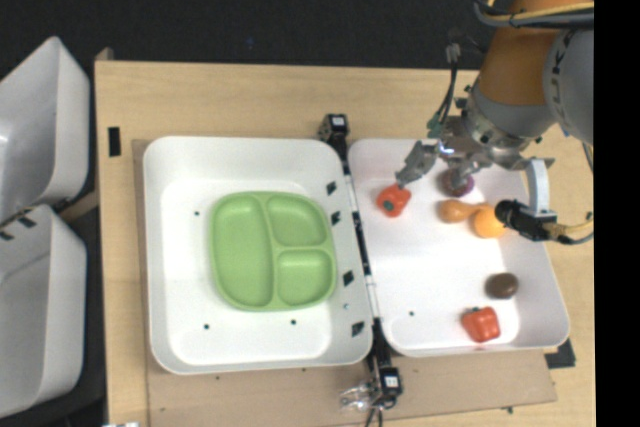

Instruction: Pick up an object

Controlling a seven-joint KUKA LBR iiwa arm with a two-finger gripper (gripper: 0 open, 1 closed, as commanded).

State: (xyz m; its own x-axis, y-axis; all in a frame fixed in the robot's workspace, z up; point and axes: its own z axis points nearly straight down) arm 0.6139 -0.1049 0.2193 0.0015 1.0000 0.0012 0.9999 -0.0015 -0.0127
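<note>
Left white bin [180, 315]: it sits at 9 o'clock on the bench. It holds a light green plastic plate with three parts [270, 250]. The plate lies flat in the middle, likely as a spot to put things.

Right white bin [420, 315]: it sits just beside the left one. The toys to pick are all in here.

Small red toy with a green top [393, 201]: at 10 o'clock in the right bin, near the wall between the bins. One grey finger [413, 163] points down at it from 1 o'clock.

Small orange-brown toy [453, 211]: near the middle top of the bin, next to the round orange ball [488, 223].

Dark purple round toy [459, 182]: at 12 o'clock, right under the arm's wrist.

Gripper [440, 163]: it hangs low over the top of the right bin. Its fingers are spread apart with nothing between them. I think it is lining up for a grab, maybe of the red toy or the purple one.

Red blocky toy [481, 323]: at 5 o'clock, well apart from the arm.

Dark brown round toy [502, 286]: at 4 o'clock, just above the red blocky one.
</note>
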